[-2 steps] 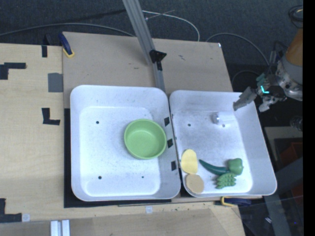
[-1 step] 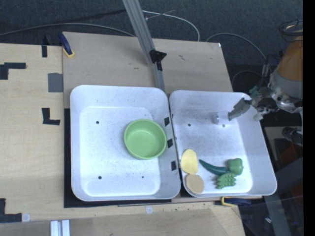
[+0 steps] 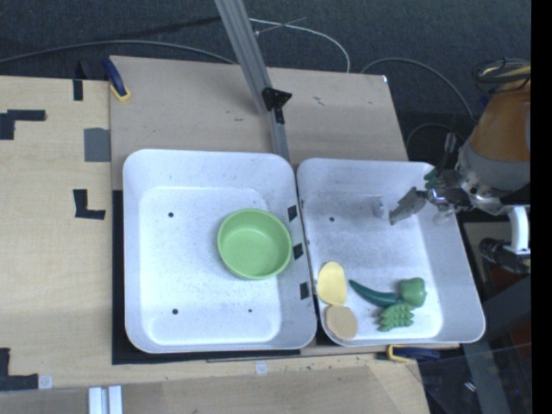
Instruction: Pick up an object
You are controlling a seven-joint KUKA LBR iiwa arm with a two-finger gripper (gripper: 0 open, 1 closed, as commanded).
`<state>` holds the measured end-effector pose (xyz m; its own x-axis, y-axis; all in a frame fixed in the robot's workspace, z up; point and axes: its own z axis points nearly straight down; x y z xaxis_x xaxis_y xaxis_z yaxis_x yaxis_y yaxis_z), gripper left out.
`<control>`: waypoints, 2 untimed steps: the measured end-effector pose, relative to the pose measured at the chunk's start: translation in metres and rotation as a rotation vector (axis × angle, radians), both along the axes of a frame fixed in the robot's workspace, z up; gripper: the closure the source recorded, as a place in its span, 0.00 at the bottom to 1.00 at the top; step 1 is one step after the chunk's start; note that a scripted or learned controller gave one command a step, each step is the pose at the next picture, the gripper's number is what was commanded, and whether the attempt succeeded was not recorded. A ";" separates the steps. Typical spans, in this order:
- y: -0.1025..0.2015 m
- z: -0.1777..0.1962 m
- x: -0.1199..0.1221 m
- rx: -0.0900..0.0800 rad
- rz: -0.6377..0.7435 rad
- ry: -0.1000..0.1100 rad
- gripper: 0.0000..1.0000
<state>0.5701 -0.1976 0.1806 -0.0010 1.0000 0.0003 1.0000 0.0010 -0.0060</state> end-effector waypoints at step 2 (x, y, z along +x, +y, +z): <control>0.009 -0.043 -0.006 0.000 0.002 -0.003 1.00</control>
